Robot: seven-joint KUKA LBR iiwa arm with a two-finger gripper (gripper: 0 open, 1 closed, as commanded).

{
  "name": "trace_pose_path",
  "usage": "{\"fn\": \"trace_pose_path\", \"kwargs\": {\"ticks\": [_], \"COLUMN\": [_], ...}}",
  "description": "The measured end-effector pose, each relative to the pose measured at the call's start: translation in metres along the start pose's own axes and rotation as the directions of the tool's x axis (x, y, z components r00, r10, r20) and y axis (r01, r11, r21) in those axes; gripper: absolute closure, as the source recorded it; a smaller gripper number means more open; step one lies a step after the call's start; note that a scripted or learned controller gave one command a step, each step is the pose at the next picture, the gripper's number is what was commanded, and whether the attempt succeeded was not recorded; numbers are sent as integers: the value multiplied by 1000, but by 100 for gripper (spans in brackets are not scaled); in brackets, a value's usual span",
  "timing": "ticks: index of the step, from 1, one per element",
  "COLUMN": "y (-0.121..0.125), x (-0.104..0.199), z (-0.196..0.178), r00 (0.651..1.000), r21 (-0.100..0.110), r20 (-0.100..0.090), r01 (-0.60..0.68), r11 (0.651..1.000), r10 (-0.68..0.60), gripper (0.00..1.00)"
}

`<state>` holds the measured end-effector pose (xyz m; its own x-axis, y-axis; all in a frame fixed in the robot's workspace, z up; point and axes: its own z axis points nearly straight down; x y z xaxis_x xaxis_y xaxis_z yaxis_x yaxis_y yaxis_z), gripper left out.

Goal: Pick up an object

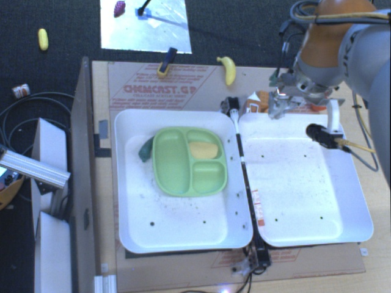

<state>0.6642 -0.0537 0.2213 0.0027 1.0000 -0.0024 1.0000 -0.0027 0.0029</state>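
A green divided plate (183,170) lies in the left bin (177,231). A yellow block (203,149) rests in the plate's far right compartment. A dark green object (146,149) sits against the plate's left edge. My gripper (278,110) hangs over the far left rim of the right bin (305,194), well apart from the plate. Just behind the rim, beside the gripper, are a small orange and white object (258,103) and a red-orange object (316,107), partly hidden by the wrist.
On the cardboard behind the bins lie a yellow banana (229,70) and a yellow-and-blue tool (166,62). Cables and a grey rail (33,166) lie on the floor to the left. A black divider (242,163) runs between the bins.
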Motion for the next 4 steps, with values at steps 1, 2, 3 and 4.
{"fn": "trace_pose_path", "kwargs": {"ticks": [1, 2, 3, 4], "y": [-33, -32, 2, 4], "x": [22, 21, -40, -29], "z": [-17, -16, 85, 140], "r00": [1000, 1000, 1000, 1000], "r21": [2, 1, 5, 4], "r20": [-3, -3, -1, -2], "r01": [8, 6, 0, 7], "r11": [1000, 1000, 1000, 1000], "r10": [-8, -6, 0, -7], "gripper": [100, 0, 0, 0]}}
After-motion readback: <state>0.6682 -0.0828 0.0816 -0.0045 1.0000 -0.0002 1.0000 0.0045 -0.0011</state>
